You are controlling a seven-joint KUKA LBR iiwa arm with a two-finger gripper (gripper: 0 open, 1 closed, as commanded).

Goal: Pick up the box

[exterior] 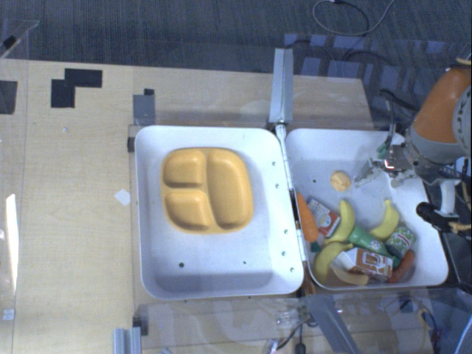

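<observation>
meanwhile the gripper (380, 169) hovers at twelve o'clock in the right bin (324, 147), fingers spread and pinching nothing; the box (366, 261) lies at six o'clock among bananas (341, 226).

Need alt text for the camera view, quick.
The pincer hovers over the right bin's far end, above a near-end pile of bananas, a carrot and a box. The left bin holds a yellow tray.

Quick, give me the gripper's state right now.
Gripper: over the right bin, holding nothing; open or shut cannot be told from this view.
</observation>
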